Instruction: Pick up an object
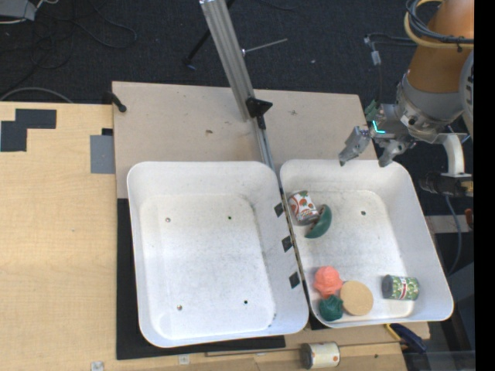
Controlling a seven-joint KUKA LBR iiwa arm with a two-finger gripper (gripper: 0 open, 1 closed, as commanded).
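- Camera view from above the counter takes in two shallow white bins side by side, with the arm coming in from the right.
- Its gripper hangs over the far edge of the right bin, the two fingers spread apart with nothing between them.
- All the pickable things sit in that right bin, well apart from the gripper.
- Up against the bin's left wall, a small can with a red and white label lies tilted, and a dark green curved piece touches it on the right.
- Toward the near end, an orange-pink lumpy ball sits just above a dark green lump.
- A tan round disc lies right beside both of them.
- A little green can lies on its side near the bin's right front corner, apart from the disc.
- Left bin shows its bare speckled floor.
- A slanted aluminium rail runs down from the back to where the two bins meet.
- Another small cylinder lies on the counter in front of the bins, outside both.
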